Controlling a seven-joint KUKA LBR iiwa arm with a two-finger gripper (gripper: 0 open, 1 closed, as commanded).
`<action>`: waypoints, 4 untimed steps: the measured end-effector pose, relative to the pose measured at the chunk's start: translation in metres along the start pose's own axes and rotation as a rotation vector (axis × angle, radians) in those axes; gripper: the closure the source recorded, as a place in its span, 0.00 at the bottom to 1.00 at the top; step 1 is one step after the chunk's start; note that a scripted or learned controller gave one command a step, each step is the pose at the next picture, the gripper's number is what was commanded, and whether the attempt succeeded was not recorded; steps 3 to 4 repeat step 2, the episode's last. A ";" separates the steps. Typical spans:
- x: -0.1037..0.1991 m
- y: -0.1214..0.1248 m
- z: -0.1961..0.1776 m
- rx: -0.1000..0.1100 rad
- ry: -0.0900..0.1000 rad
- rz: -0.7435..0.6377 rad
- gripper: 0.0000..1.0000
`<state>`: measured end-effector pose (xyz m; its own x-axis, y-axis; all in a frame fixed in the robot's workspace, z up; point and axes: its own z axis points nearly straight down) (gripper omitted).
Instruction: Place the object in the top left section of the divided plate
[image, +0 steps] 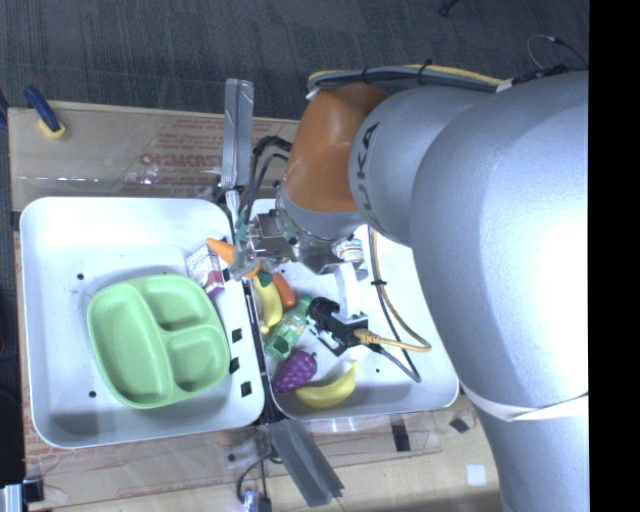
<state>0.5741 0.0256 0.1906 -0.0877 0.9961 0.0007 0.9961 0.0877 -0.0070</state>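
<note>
Several toy foods crowd the right bin (400, 395): a banana (325, 388), grapes (295, 370), a carrot (283, 288). The claw (250, 250) hovers at the bins' divider; its state cannot be told. These look light, stiff and slippery, best pinched mid-body. The green divided plate (158, 340) waits in the left bin (60, 250).

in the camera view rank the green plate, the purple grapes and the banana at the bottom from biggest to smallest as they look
1. green plate, by far the largest
2. banana
3. purple grapes
The banana looks longer, the grapes rounder; those two are close.

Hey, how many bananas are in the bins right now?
2. One banana near the right bin's front edge; another by the divider. The arm may hide more.
</note>
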 end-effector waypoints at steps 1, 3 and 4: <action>0.038 -0.023 -0.057 -0.004 0.000 -0.050 1.00; 0.038 -0.023 -0.057 -0.004 0.000 -0.050 0.00; 0.038 -0.023 -0.057 -0.004 0.000 -0.050 0.00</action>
